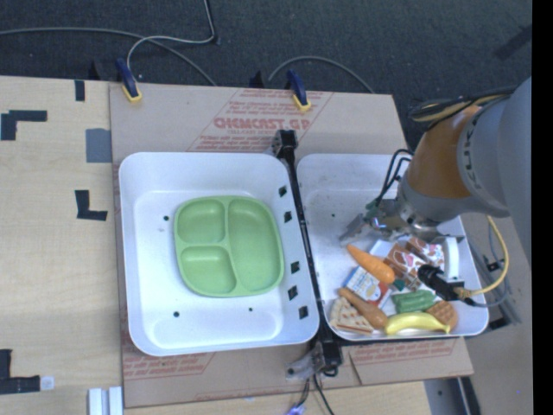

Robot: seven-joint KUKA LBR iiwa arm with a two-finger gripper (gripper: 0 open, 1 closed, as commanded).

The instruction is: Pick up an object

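Toy foods lie heaped in the front right of the right bin [333, 193]: an orange carrot [371, 264], a yellow banana [415, 322], a green vegetable [413, 302], a white carton [364, 284], a cracker [348, 319] and a red-and-white packet [416, 255]. My gripper [368, 225] hangs over the middle of the right bin, just behind the carrot. Its fingers are spread open and point left and down. Nothing is between them.
A green divided plate [229, 245] lies in the left bin [138, 188]. The black divider [296, 232] runs between the bins. The grey arm with its orange band [436, 158] covers the right bin's far right corner. Cables trail at the right rim.
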